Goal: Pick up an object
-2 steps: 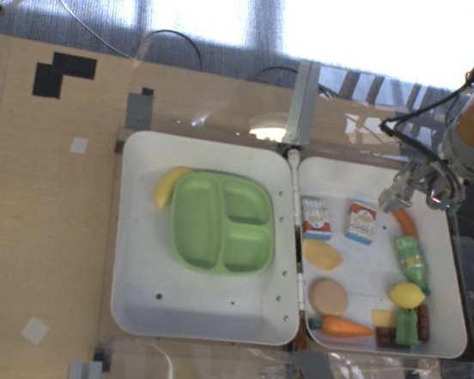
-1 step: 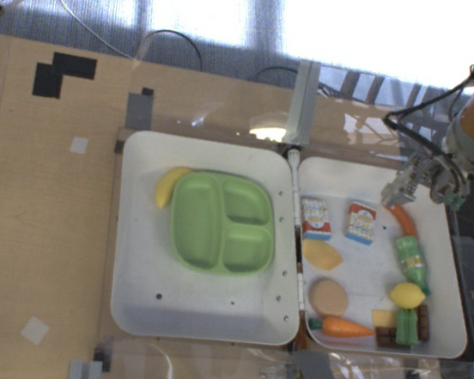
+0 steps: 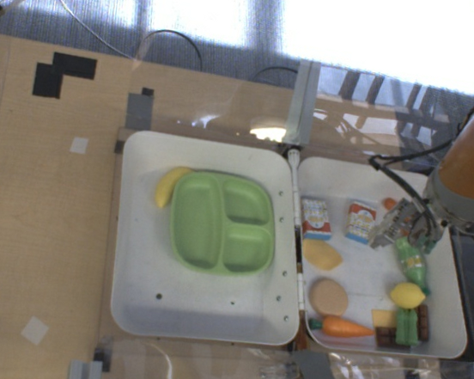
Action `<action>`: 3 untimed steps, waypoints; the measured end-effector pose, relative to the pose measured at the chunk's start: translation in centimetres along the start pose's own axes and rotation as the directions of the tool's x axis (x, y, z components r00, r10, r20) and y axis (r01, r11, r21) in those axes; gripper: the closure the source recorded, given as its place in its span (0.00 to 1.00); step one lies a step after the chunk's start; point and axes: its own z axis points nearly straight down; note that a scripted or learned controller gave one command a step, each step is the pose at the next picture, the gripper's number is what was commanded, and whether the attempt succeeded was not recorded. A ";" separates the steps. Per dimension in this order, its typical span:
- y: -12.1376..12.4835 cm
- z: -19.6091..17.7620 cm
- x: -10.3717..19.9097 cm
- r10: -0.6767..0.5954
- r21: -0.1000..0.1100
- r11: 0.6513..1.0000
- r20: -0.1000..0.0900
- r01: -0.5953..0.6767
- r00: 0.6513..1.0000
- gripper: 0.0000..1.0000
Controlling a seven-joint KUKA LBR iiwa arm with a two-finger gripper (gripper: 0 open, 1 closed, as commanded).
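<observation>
We hang our gripper over the green bottle, ready to descend; its grip state we cannot tell.

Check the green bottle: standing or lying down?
Lying down: the green bottle rests on its side on the right bin floor, just below the gripper.

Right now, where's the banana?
In the camera view, the banana lies in the left bin, near its upper left corner, partly tucked under the left edge of the green divided plate.
</observation>
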 end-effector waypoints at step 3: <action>6.1 6.8 -2.6 0.224 -0.007 0.974 0.009 -0.224 0.974 1.00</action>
